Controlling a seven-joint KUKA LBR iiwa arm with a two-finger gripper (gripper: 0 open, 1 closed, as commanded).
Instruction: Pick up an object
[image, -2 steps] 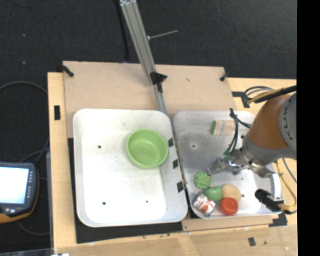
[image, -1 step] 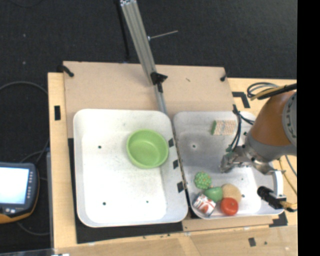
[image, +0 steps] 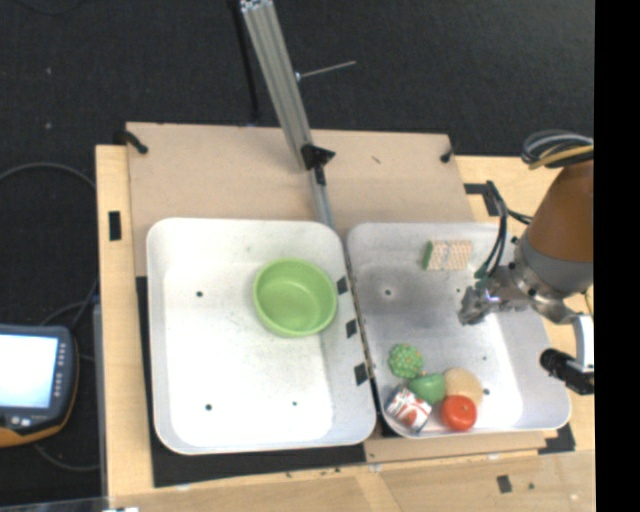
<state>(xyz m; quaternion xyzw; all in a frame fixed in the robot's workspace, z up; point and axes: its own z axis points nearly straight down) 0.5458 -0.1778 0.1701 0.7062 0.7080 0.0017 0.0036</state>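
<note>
My gripper (image: 473, 306) hangs over the middle of the right bin (image: 400, 262), reaching in from the right below the orange-banded wrist. Nothing shows between its tips. A cluster of small objects lies in the bin's near corner: a green knobbly toy (image: 405, 359), a green piece (image: 429, 386), a tan ball (image: 463, 382), a red ball (image: 459, 413) and a red-and-white can (image: 407, 408). A beige mesh sponge with a green edge (image: 446, 255) lies near the bin's far side, up and left of the gripper.
A green bowl (image: 294, 297) sits in the left bin (image: 190, 330). A slanted metal pole (image: 285, 95) rises from the divider between the bins. A screen device (image: 30, 380) rests off the bench at the left.
</note>
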